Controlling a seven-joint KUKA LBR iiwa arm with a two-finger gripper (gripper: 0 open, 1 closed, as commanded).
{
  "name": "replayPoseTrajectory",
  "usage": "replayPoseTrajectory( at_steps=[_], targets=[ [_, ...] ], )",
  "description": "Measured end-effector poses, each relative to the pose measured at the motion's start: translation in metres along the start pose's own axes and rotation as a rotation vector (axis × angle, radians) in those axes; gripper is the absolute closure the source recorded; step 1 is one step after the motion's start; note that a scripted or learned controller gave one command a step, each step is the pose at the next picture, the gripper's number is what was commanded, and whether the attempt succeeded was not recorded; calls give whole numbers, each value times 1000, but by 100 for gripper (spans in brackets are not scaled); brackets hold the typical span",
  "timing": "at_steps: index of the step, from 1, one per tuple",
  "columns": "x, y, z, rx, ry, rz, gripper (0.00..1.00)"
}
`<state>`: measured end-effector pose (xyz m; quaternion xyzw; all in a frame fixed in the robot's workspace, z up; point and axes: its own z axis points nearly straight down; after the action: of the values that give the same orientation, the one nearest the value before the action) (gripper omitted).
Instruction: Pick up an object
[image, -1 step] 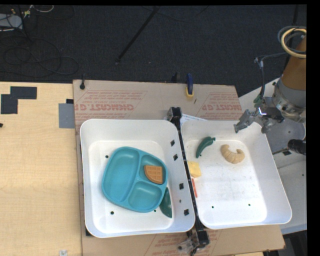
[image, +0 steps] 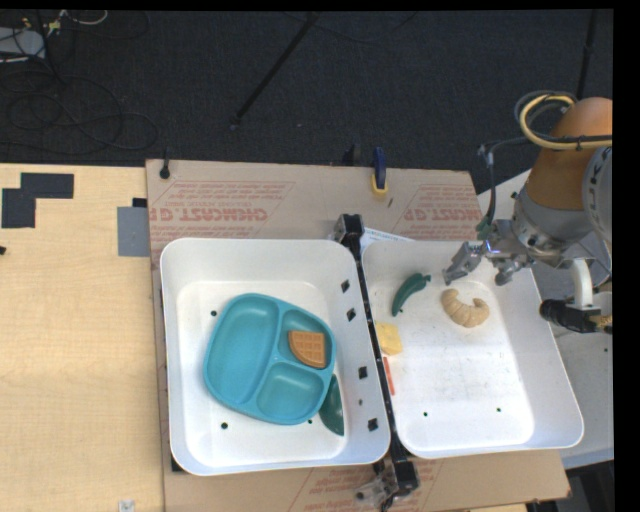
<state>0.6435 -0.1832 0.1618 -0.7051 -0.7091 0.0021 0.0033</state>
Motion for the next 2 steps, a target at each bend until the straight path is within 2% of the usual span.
replayPoseTrajectory(
  at_steps=[1, 2],
  targets=[
    [38, -1, 79, 0, 2, 3, 0],
    [6, 1, 14, -10, -4, 6, 0]
  ],
)
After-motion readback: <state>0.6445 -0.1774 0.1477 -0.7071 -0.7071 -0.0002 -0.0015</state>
